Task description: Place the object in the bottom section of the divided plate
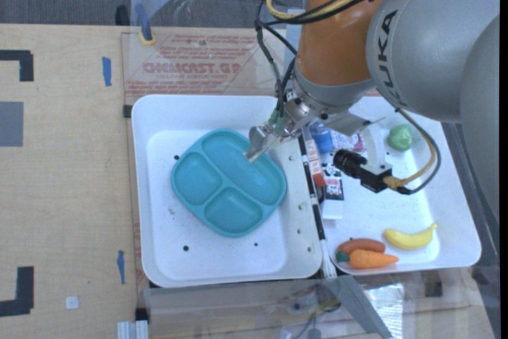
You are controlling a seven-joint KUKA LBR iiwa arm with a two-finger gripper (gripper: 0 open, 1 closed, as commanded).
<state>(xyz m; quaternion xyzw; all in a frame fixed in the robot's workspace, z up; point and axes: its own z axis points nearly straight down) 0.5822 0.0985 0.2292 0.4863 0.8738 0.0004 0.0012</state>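
A light blue divided plate [208, 180] lies tilted in the left white bin [159, 250]. It has three sections, and the bottom one [230, 212] holds nothing. My gripper [260, 142] hangs over the plate's upper right rim, under the arm's orange wrist band. A small greenish bit shows near the gripper body, but I cannot make out any object at its tip. The arm hides part of the wall between the bins.
The right bin [452, 206] holds a green ball [401, 137], a yellow banana [410, 236], a carrot [373, 259] beside a red piece [361, 245], a blue item [322, 141] and a red and white packet [329, 186]. A clear sheet lies behind the bins.
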